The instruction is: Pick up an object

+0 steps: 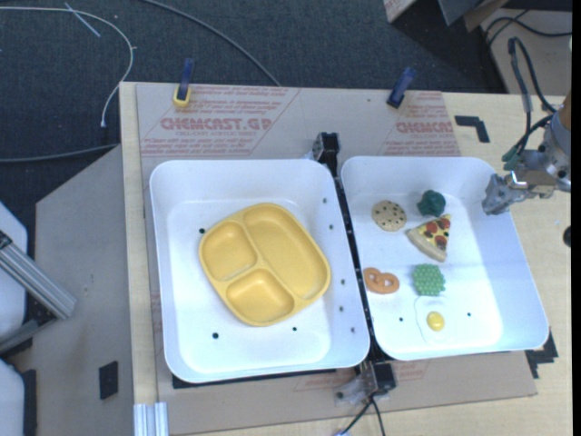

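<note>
The right bin (508,243) holds several toy foods: a cookie (388,214), a dark green vegetable (432,203), a pizza slice (430,237), a pretzel (381,282), a light green broccoli piece (428,279) and a fried egg (435,321). My gripper (501,193) hangs at the right bin's upper right edge, to the right of the dark green vegetable and apart from it. Nothing shows between its fingers.
The left bin (182,198) holds a yellow divided tray (263,262). Two blue clamps (185,87) (400,87) sit at the board's far edge. A black clip (327,145) joins the bins at the top, and cables lie on the dark floor behind.
</note>
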### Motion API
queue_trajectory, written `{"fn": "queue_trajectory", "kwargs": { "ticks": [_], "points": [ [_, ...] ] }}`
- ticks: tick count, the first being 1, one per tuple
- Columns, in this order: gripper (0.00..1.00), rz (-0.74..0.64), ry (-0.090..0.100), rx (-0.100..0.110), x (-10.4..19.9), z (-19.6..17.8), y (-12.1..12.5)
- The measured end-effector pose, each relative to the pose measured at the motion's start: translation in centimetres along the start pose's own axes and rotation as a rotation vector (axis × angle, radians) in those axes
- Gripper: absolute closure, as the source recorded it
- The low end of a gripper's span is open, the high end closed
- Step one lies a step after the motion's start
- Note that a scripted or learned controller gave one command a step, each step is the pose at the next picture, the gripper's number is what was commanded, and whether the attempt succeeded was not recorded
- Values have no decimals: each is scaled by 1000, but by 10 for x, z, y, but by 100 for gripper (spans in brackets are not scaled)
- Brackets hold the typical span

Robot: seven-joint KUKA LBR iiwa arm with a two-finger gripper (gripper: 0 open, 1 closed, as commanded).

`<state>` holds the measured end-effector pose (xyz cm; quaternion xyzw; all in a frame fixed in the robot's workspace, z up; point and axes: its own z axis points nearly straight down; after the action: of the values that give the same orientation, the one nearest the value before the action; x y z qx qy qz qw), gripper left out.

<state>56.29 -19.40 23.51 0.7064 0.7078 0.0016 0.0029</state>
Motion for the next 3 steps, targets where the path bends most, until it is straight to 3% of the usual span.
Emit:
{"fn": "queue_trajectory", "kwargs": {
  "ticks": [2, 3],
  "points": [
    [100, -5, 5, 9, 116, 15, 7],
    [100, 0, 5, 9, 167, 17, -2]
  ]
}}
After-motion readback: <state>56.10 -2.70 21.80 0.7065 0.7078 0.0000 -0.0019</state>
